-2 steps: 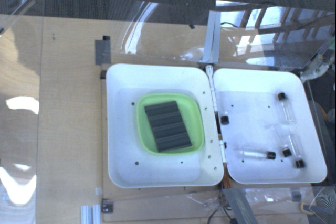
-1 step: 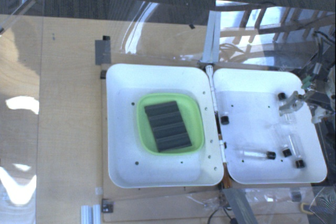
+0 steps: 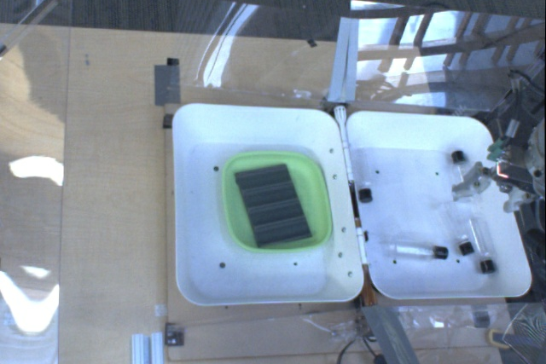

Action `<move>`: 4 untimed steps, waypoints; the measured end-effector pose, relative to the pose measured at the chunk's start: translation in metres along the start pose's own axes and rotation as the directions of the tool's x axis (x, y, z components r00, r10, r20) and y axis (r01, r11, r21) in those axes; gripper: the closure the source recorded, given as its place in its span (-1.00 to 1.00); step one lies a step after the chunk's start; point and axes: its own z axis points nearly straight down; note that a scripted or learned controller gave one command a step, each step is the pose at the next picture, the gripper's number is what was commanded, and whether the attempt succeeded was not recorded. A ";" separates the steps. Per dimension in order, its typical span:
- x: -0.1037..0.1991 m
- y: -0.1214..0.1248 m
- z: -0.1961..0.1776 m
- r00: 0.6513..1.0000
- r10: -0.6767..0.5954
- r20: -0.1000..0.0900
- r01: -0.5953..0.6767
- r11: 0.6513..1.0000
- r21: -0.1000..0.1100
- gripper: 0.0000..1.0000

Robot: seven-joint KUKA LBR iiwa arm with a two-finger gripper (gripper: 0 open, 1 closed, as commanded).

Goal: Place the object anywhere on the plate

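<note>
I see two shallow white bins side by side on the pale wooden desk (image 3: 102,209). The left white bin (image 3: 196,268) holds a lime-green square plate (image 3: 235,213), set roughly at its centre. A dark grey ribbed rectangular block (image 3: 272,205) lies flat on that plate, tilted a little off the plate's edges, well inside its rim.

The right white bin (image 3: 409,175) carries several clear plastic vials with black caps: one lying on its side near the front (image 3: 418,251), another close to the front right corner (image 3: 479,241), plus small black caps scattered about, one by the left wall (image 3: 365,195) and one toward the back (image 3: 458,156).

The jaws (image 3: 499,175) sit at the right bin's right edge, among cables. I cannot tell whether they are released or clenched.
</note>
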 end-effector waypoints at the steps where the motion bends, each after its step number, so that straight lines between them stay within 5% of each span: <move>1: 0.040 -0.010 0.043 1.000 -0.025 -0.001 0.025 1.000 -0.002 -1.00; 2: 0.011 0.020 -0.019 0.999 0.049 0.000 -0.049 0.999 -0.005 -1.00; 4: 0.000 -0.001 0.038 0.998 0.057 0.000 -0.057 0.998 0.001 -1.00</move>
